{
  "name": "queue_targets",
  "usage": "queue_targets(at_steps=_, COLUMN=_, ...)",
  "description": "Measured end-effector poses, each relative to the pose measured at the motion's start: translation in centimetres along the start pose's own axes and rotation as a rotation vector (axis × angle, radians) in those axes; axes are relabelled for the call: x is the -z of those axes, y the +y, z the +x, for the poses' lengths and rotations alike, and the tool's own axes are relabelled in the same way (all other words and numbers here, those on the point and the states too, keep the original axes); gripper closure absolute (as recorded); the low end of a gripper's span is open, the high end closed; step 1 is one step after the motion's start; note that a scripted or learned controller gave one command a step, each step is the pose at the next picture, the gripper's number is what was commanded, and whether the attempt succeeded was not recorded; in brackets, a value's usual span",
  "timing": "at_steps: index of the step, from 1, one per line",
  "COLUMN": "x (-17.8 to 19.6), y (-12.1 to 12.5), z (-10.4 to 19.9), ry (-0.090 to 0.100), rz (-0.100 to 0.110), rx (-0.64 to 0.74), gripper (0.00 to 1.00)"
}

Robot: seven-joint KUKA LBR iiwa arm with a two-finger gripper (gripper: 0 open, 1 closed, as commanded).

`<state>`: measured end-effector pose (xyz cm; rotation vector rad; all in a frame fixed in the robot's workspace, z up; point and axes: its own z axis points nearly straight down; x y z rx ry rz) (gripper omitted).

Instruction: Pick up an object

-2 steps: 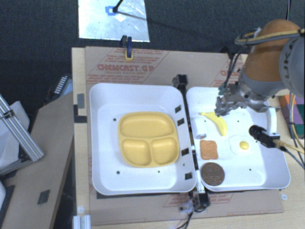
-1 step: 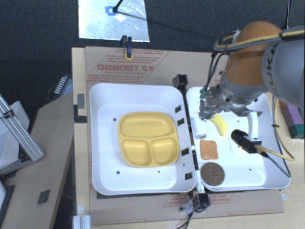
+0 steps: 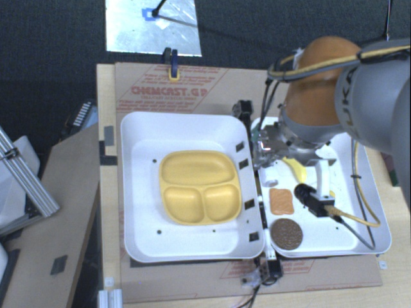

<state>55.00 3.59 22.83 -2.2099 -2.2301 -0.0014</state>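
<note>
Arm hanging over the right bin (image 3: 369, 233).
In the camera view, the gripper (image 3: 276, 147) is sitting low by a yellow banana (image 3: 295, 169), an orange cracker (image 3: 281, 201) and a brown cookie (image 3: 287, 233); a yellow tray (image 3: 196, 186) is lying in the left bin (image 3: 138, 172).

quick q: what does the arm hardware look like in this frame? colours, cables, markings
One arm with a smooth grey rounded shell; part of a dark printed letter shows on it. Above the wrist sits a bulbous orange band. Thin yellow and dark cables run across the orange section, and another yellow cable loops down over the right bin. Below the orange band is a grey metallic wrist section.
</note>
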Motion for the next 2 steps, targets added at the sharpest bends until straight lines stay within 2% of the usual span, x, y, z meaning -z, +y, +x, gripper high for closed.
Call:
queue_targets(at_steps=1, x=-1.08, y=-1.81, z=5.13, ry=0.001, rz=0.000, rx=0.000, gripper=1.00)
queue_targets(at_steps=2, x=-1.03, y=-1.73, z=4.78, ry=-0.002, rz=-0.001, rx=-0.006, gripper=0.00)
